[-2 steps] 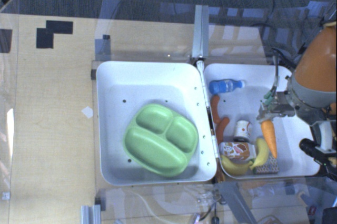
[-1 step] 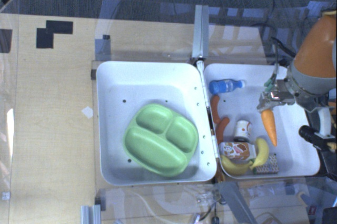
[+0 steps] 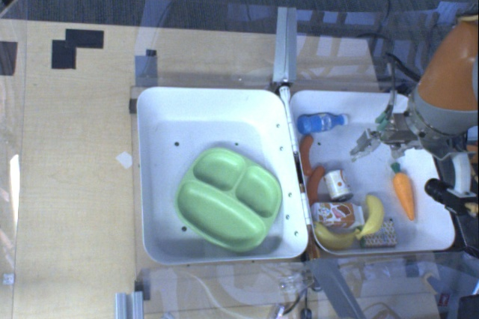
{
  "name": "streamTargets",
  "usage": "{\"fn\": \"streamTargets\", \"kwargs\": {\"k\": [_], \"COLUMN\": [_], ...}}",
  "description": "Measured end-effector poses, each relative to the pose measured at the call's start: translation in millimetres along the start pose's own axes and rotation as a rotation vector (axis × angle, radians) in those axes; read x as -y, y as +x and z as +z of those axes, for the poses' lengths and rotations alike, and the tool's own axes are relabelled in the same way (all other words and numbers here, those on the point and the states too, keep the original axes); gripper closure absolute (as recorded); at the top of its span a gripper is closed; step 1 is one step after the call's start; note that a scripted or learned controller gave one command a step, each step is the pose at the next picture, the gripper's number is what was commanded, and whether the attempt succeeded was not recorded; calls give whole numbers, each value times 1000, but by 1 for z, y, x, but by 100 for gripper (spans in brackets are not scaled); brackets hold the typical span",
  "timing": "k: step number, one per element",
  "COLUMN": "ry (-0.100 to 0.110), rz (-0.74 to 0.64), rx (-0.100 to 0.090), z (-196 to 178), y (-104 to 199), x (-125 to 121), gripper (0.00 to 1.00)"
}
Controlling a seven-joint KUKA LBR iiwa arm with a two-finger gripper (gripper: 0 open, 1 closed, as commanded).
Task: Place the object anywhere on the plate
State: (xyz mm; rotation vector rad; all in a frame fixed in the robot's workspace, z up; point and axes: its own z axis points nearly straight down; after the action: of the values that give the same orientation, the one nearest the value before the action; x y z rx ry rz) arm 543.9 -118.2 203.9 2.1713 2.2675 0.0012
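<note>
The plate (image 3: 229, 198) lies nearest, low in the left bin (image 3: 157, 160): a smooth green plastic oval split by raised ridges into three compartments, one long and two smaller. The bin around it is shallow, white and round-cornered, with small dark holes in its floor. The right bin (image 3: 426, 231) matches it and touches it along a metal rail.

The arm (image 3: 449, 78) enters from the right, grey with a broad orange band. Its gripper (image 3: 378, 139) hangs above the upper middle of the right bin with the thin metal fingers (image 3: 364, 145) spread apart, loose, nothing between them and nothing touched.

In the right bin the objects crowd the left and lower parts. A yellow banana (image 3: 352, 229) curves along the bottom wall, beside a brown-and-white packet (image 3: 334, 214) and a dark speckled block (image 3: 380, 238). Two red sausage shapes (image 3: 307, 153) run along the left wall. A blue bottle (image 3: 320, 122) lies on its side near the top. An orange carrot (image 3: 404, 195) with a green top lies well right of the rest. A small white can (image 3: 337, 183) lies in the middle.
</note>
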Motion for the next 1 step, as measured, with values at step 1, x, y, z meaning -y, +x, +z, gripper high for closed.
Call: {"fn": "streamTargets", "kwargs": {"k": [1], "ry": [-1], "rz": [-8], "rx": [1], "z": [-9], "y": [1], "x": [-2], "gripper": [100]}}
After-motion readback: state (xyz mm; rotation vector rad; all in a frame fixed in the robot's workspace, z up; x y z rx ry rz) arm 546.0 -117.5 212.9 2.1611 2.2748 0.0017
